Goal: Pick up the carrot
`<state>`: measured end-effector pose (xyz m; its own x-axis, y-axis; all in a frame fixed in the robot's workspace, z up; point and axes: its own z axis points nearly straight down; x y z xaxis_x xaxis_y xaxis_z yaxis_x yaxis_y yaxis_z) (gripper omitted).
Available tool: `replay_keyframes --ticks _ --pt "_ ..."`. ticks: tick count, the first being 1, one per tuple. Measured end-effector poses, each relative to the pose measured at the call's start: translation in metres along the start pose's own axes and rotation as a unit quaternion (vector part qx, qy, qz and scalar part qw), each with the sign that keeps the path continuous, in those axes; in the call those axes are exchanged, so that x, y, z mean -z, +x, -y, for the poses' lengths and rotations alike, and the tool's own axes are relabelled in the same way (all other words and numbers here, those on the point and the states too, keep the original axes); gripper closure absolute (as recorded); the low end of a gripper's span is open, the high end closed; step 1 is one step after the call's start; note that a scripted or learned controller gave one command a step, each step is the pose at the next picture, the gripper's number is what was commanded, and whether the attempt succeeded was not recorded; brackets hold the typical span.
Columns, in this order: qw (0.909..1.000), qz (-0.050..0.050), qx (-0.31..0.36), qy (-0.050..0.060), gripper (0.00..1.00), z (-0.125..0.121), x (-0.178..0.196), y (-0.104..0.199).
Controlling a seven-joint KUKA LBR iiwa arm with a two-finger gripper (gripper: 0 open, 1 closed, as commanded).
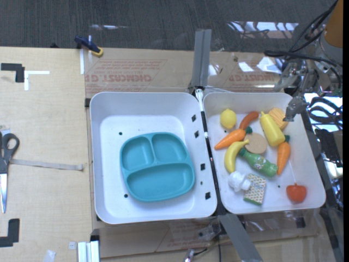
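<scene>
Three orange tapered plastic carrots lie in the right-hand shallow white bin [311,198], so which is meant cannot be told. One carrot [230,138] lies tilted near the bin's middle left, tip toward the divider, its thick end by a round tan disc [256,143]. A second, redder carrot [248,118] lies just above it, slanted, beside a small yellow lemon [228,118]. The third carrot [283,155] stands nearly upright along the right side, green top just beside the lower end of a yellow squeeze bottle [271,128].

Around them: a yellow banana [233,154] curving below the first carrot, a green bottle [258,164] lying slantwise, a white lumpy piece [236,180], a small patterned packet [254,190], a red tomato [296,192] in the lower right corner.

The grey two-finger gripper [293,111] hangs over the bin's upper right corner, close to the yellow bottle, well apart from the first carrot. Whether it is parted or closed cannot be told; nothing visible in its grasp.

The left-hand white bin [103,162] holds a teal three-compartment plastic plate [157,166]. Scissors [5,162] lie at the bench's left edge.
</scene>
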<state>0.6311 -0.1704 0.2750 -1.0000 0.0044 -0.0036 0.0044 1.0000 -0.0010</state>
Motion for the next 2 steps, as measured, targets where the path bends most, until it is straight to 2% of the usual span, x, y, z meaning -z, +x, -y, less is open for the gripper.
replay_keyframes --ticks 1,2 --pt "0.9993 0.0 0.036 0.0 0.0 0.051 -0.126 0.009" --pt "0.9965 0.001 -0.084 0.0 0.0 0.051 -0.181 0.062"
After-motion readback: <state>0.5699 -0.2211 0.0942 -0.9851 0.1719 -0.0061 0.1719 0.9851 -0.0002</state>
